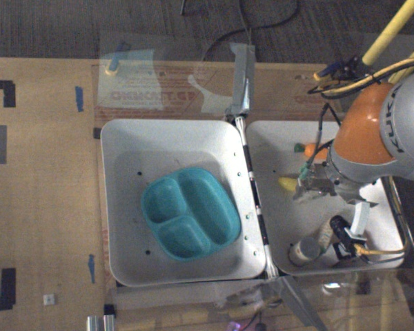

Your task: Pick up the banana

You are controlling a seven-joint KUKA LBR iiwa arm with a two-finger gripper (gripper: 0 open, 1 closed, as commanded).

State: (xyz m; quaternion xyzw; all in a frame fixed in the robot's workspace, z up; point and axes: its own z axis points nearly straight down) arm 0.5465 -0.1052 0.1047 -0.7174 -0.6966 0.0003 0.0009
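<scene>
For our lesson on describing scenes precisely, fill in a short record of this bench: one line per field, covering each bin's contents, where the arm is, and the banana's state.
left bin: holds a teal divided plate, lying flat near the middle
right bin: holds the banana, an orange item partly hidden by the arm, and a grey cylinder on its side near the front
arm: over the right bin, reaching in from the right
gripper: low, just right of the banana
banana state: lying on the bin floor, mostly hidden by the gripper
</scene>
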